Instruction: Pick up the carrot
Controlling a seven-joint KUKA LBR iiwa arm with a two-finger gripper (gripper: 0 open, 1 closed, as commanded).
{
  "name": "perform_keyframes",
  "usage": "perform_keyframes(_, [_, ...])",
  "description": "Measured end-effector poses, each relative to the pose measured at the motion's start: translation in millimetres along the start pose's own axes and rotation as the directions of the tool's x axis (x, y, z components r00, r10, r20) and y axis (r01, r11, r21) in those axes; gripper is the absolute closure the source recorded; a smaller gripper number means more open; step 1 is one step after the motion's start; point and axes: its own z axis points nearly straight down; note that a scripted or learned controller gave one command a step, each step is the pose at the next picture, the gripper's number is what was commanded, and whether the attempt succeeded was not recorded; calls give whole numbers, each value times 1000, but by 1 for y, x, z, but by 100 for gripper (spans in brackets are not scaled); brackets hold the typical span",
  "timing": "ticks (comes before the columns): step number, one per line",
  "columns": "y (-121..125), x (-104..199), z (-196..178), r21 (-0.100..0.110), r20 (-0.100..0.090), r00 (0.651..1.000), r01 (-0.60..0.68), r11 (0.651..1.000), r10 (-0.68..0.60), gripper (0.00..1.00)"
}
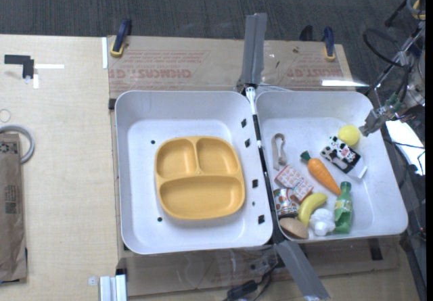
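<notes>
Where the right-hand shallow white bin (385,157) holds its clutter, the orange carrot with a dark green stub (321,174) lies tilted on the bin floor, its stub end pointing far-left and its tip pointing near-right. Nothing grips it. Just to its right sits a black-and-white patterned block (340,153), with a small yellow ball (349,134) touching that block's far side. Near the carrot's tip stands a green plastic bottle (343,207), leaning against a white knobbly lump (323,222) and a yellow banana (310,206). Left of the carrot lies a small pink-and-white checked packet (293,180), and beyond it a grey metal hook (278,149) rests on the floor of the bin. A dark can (285,203) and a tan rounded piece (293,228) crowd the near-left corner.

The pincer (374,119) hangs over the far-right part of this bin, just beside the yellow ball and well apart from the carrot; whether its tips are apart or together I cannot tell, since it shows as a small grey shape at the end of the arm.

The left-hand shallow white bin (132,178) carries a yellow three-part plastic plate (200,177) in its middle. Both bins sit on a pale wooden counter (54,110), with brown printed cardboard (176,66) along the far side.
</notes>
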Motion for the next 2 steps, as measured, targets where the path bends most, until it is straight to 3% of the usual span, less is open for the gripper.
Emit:
perform_keyframes(1, [0, 0, 0, 0, 0, 1000, 0, 1000, 0, 0])
perform_keyframes(2, [13, -5, -20, 2, 1, 873, -487, 873, 487, 0])
